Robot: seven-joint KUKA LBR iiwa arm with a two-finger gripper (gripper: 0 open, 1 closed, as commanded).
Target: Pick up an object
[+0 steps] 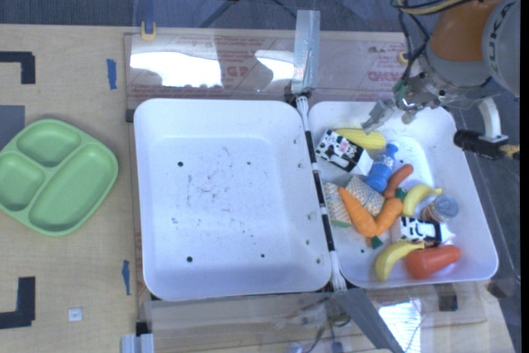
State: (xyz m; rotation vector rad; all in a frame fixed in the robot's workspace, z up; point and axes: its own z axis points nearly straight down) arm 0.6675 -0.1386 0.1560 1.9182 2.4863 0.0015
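The right bin (475,202) holds a heap of toy food. In it lie a yellow banana (364,138), a black-and-white cow-patterned block (339,150), a blue bottle (381,172), an orange carrot (359,213), a second banana (395,258) and a red pepper-like piece (430,260). My gripper (393,113) hangs over the bin's far end, just above and right of the first banana. Its fingers are spread open with nothing between them.
The left white bin (223,186) lies beside the right one, with a raised divider (318,186) between them. A green divided plate (54,175) rests on the wooden bench at far left. Clear plastic walls (248,62) stand behind the bins.
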